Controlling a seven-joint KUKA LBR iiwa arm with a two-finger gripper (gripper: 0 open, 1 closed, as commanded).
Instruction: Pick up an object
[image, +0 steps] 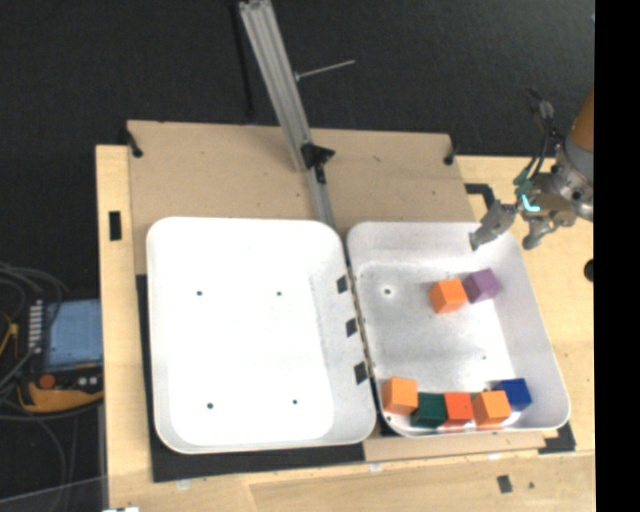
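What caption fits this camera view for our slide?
End effector above right bin's far corner; orange and purple blocks below it.

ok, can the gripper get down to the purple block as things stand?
Probably yes. The gripper sits at the right bin's upper right corner, with bare bin floor between it and the purple block. One catch: an orange block sits right against its left side, which may crowd one finger.

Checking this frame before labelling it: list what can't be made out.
- Arm: cut off by the camera view's right side.
- Gripper: too small and blurred to read.
- Green block: partly hidden by the orange blocks beside it.
- Bin rim: block bottoms hidden behind it.
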